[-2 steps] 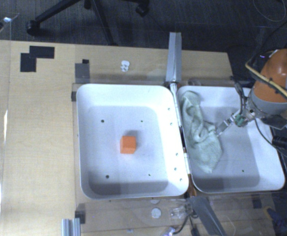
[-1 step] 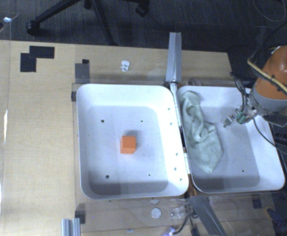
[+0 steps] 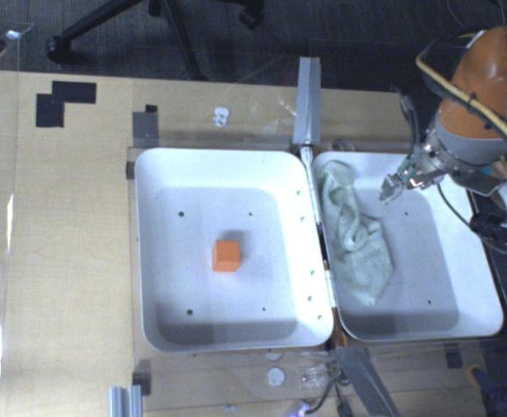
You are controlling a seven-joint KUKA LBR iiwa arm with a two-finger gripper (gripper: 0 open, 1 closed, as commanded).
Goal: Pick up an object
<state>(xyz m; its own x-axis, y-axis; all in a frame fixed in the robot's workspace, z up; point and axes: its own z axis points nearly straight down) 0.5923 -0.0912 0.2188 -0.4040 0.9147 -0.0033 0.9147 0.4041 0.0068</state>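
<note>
Grey arm (image 3: 479, 102) entering from the right edge, orange band bulging above the wrist, forearm angled down and to the left over the upper part of the right bin (image 3: 444, 320). Wrist tilted, gripper (image 3: 394, 187) pointing down-left, poised above the bin's white floor just right of the cloth — not touching it as far as can be judged. Nothing visible between the fingertips; the tip too small and blurred to tell whether spread or closed. Dark cables looping off the wrist toward the right rim. Crumpled pale grey-green cloth (image 3: 353, 233) lying along the left side of the right bin, running from near the top wall down past the middle, bunched against the divider between the two bins. Small orange cube (image 3: 227, 255) sitting alone on the floor of the left bin (image 3: 167, 320), roughly central, well apart from the gripper and from every wall. Both bins side by side on the light wooden bench (image 3: 62, 259), touching along a metal strip — a grey upright post (image 3: 306, 102) rising behind that seam. Black tape patches (image 3: 62, 101) at the bench's upper left; black chair base (image 3: 167, 7) on the dark carpet beyond.
</note>
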